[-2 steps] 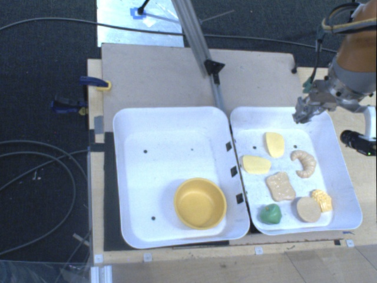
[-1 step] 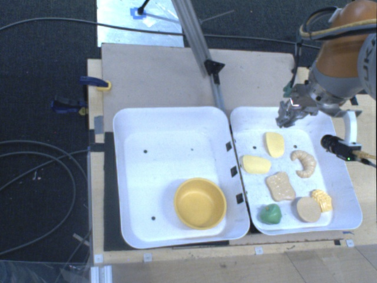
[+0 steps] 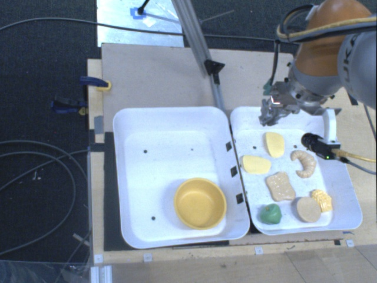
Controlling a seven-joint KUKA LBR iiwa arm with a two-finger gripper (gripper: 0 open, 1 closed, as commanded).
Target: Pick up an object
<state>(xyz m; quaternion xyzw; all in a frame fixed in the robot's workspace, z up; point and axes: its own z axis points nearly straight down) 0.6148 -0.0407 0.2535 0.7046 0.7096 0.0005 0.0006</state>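
My gripper (image 3: 268,116) hangs over the far left part of the right bin (image 3: 353,208), nothing visible between its fingers. Just below it lies a pale yellow slice (image 3: 274,144). A second yellow slice (image 3: 256,164) lies nearer the bin's left wall. A curved beige shrimp (image 3: 305,163) sits to the right. Toward the front are a tan cracker (image 3: 280,186), a green round piece (image 3: 271,213), a tan disc (image 3: 307,209) and a small yellow corn piece (image 3: 322,200).
The left bin (image 3: 141,134) holds a yellow bowl (image 3: 200,203) near its front right corner. A slanted metal pole (image 3: 197,37) crosses the bench behind the bins. The arm's orange band (image 3: 336,10) sits at the upper right.
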